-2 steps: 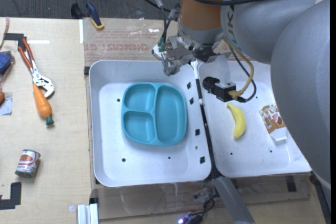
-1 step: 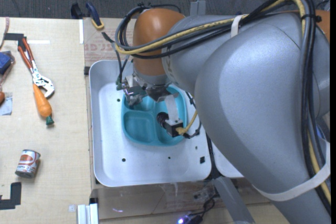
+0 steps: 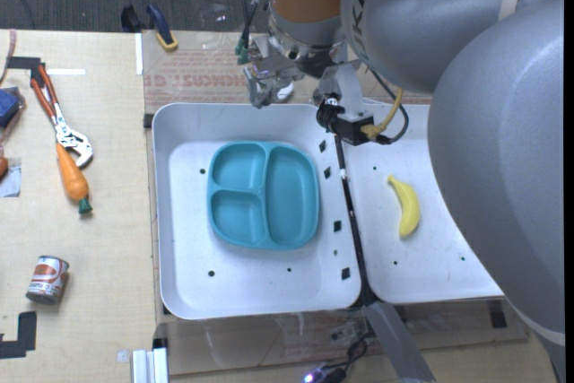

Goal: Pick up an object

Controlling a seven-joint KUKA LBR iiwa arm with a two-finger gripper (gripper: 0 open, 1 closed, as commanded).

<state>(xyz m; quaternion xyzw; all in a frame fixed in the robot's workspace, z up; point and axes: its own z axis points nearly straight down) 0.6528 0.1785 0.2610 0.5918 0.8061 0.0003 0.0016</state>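
The end effector (image 3: pixel 267 90) hangs over the far rim of the left bin (image 3: pixel 170 193), near that bin's back edge, with the grey arm (image 3: pixel 466 58) and its orange band coming in from the right behind it. I cannot tell how its tips stand; the mechanism is small and cluttered with cables, and nothing visible sits in it.

Two things lie in the bins. A teal divided plate (image 3: pixel 265 195) rests flat in the middle of the left bin, directly toward the camera from the end effector and close to it. A banana (image 3: pixel 405 206) lies in the right bin (image 3: pixel 430 274), nearer the camera and off to the right, across the ridge where the bins meet, partly under the arm's bulk.

The banana looks the more graspable of the two. Its long axis runs roughly from the far side toward the near side of the bin, curving a little, so a grip across its narrow width would mean closing left to right. To reach it the end effector would have to travel right over the divider and toward the camera. The plate is nearer, but lying flat it offers only its thin rim.

On the table (image 3: pixel 81 282) left of the bins lie a wrench, a carrot and a can, well apart from the arm.
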